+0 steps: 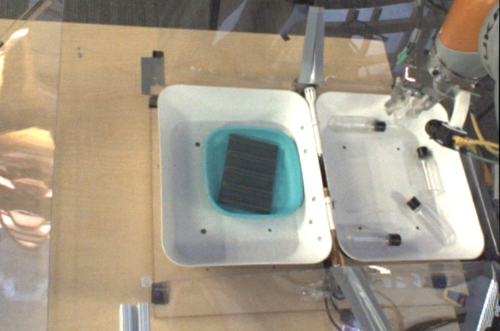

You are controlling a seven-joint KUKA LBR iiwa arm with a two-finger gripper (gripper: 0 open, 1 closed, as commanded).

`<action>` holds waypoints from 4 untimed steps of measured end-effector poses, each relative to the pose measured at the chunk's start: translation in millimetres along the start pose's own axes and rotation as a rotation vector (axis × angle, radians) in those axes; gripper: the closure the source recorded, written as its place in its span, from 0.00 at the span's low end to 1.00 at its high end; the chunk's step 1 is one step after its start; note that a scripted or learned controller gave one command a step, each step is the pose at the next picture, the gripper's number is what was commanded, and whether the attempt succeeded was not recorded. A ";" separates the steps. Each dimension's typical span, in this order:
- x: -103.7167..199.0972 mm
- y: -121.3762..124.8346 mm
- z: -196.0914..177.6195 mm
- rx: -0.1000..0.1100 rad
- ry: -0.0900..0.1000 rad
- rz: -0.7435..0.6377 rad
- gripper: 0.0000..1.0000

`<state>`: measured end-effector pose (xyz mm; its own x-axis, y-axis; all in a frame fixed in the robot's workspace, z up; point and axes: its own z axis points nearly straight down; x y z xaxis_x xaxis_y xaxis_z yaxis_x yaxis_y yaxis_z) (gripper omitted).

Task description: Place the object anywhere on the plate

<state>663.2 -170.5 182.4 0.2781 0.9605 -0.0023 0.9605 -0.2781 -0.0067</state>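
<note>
While the gripper (pixel 403 94) hangs at the far right, the object (pixel 249 173), a dark grey ribbed rectangular block, lies flat on the teal plate (pixel 214 179), near its middle and turned a little off square, with teal rim showing on all sides of it. The plate sits in the left white bin (pixel 181 165), roughly centred on the bin's floor. The block is well apart from the gripper: the whole width of the neighbouring bin and the raised edges where the two bins meet lie between them, and nothing of the block is at the gripper's tip. The gripper is over the upper right corner of the right white bin (pixel 375 173), below the orange band (pixel 473 5) of the arm; whether it is spread or closed cannot be told from this slant, since its pale tip blurs into the bin's rim. Four clear tubes with black caps lie scattered in the right bin: one (pixel 355 122) near the top edge just beside the gripper, one (pixel 429 168) along the right side, one (pixel 430 222) toward the lower right, and one (pixel 372 236) along the bottom edge. Both bins rest on the wooden bench (pixel 101 189).
</note>
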 end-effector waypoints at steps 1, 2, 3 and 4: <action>1.0 2.1 -2.5 -0.011 0.001 -0.001 0.00; -6.5 9.0 -141.8 -0.020 0.002 -0.036 0.00; -14.8 9.9 -242.3 -0.022 0.003 0.119 0.00; -41.3 -57.4 -254.3 -0.018 0.005 0.434 0.00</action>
<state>598.4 -194.0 437.1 0.6565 0.7543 0.0039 0.7542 -0.6565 0.0109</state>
